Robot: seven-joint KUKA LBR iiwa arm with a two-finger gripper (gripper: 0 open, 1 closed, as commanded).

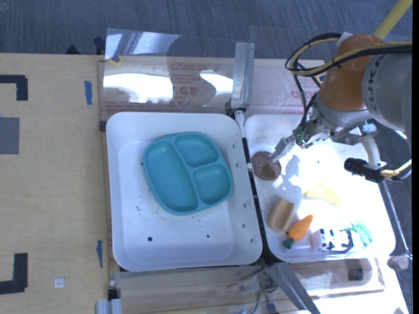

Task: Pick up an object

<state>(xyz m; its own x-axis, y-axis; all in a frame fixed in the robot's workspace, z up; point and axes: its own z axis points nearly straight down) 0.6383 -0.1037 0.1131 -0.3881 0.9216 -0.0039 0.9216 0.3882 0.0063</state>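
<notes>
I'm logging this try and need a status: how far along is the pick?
Done: the arm has reached into the right bin, with the gripper low beside the brown round object. In hand: nothing seen between the fingers. Left: grasp and lift. The carrot, tan block and yellow piece lie on the bin floor; the blue tray sits in the left bin.

Left bin (124, 175) — blue divided plate (188, 172), perhaps

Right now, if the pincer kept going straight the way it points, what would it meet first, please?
Most likely the brown round object: the pincer slants down-left toward it in the right bin. Height above it is unclear from this slanted view.
</notes>
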